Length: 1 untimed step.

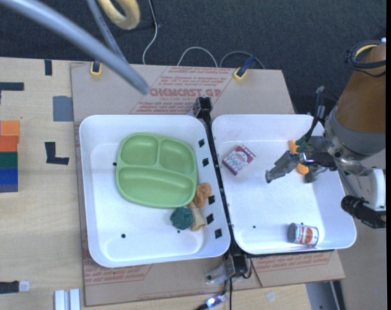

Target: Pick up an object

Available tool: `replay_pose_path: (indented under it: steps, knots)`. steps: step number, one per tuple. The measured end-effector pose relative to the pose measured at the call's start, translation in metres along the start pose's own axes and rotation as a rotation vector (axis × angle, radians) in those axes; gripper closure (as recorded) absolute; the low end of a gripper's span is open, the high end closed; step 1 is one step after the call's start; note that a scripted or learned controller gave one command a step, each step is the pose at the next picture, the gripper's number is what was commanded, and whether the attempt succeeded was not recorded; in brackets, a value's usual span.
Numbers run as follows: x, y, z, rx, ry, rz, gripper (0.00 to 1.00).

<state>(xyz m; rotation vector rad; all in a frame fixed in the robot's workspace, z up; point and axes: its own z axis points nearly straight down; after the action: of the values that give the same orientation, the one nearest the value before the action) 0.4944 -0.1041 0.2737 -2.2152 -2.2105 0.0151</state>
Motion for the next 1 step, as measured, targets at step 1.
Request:
replay_pose_path:
  steps: [1]
  knots:
    - [0.0003,0.0018,-0.0051,-0.011,-0.002,-0.004,0.0]
